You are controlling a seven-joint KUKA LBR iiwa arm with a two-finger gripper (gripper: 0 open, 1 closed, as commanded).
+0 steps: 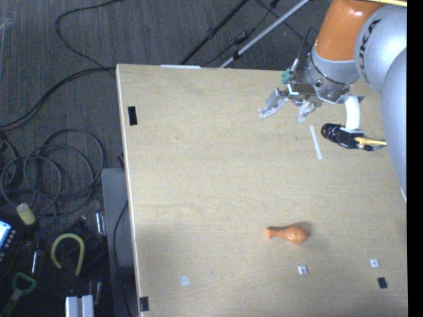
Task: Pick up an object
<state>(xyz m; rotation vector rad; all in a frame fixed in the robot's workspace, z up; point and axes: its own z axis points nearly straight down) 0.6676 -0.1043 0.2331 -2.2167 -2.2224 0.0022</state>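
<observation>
**Gripper Open Above Bench, Object Untouched**

The arm (pixel 370 38) is reaching in from the right, with its orange band showing above the wrist. The gripper (pixel 285 112) is hovering over the far part of the tan bench (pixel 198 177), its two fingers spread apart and clamping nothing. The orange object (pixel 288 233), possibly pear-shaped, is lying on its side on the near part of the bench, well apart from the gripper. A thin white stick (pixel 315 142) is lying near the gripper.
</observation>
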